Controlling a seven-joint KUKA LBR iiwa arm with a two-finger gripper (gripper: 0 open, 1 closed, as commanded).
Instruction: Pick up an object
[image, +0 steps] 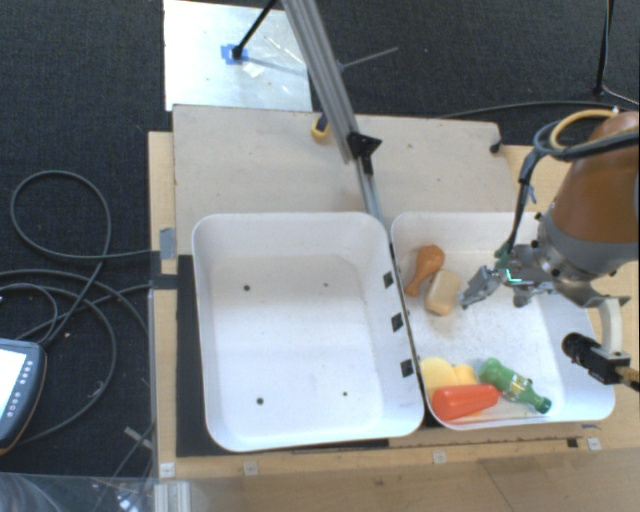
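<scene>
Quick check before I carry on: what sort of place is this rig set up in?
Probably a robotics lab or test cell, not a kitchen. Two white bins sit on a plywood bench, loose cables trail over dark carpet, and toy food such as an orange carrot serves as picking stock.

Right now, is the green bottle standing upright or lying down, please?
Lying down: the green bottle rests on its side in the right bin, beside the red pepper.

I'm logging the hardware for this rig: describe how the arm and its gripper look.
The arm is bulky and rounded, with a wide orange band above a grey wrist section. Yellow and dark cables loop over its top. The gripper is small, grey metal, with a dot of green light just behind it. A black fitting juts out beneath the wrist.
</scene>
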